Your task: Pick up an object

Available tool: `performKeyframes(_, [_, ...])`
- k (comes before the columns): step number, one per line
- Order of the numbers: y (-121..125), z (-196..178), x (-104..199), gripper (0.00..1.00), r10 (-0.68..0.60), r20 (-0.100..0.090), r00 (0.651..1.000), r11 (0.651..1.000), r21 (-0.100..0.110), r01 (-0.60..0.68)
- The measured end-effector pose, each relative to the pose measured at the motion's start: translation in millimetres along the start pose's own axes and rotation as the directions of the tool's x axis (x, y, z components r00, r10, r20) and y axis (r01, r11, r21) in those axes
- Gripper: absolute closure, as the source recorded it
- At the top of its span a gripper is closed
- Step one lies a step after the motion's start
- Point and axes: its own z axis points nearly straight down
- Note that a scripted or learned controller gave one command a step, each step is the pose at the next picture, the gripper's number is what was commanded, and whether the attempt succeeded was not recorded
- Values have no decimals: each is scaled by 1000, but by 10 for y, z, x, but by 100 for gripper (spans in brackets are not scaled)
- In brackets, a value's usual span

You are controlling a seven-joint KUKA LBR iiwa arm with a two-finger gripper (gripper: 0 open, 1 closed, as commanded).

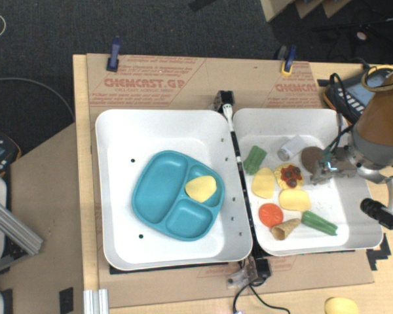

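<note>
Bench, brown-papered, carrying two white bins: right bin beneath the gripper, left bin beyond.

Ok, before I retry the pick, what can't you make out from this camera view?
- Gripper: too small and blurred to tell open from shut, or whether it touches the brown item.
- Grey cylinder: too blurred to identify.
- Arm: cut off by the right edge.
- Yellow object off the bench: cut off by the bottom edge.
- Red patterned item: detail too small to read.
</note>
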Motion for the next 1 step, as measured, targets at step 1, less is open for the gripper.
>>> performKeyframes(1, [59,-1657,-338,100,0,9,1000,1000,-23,1])
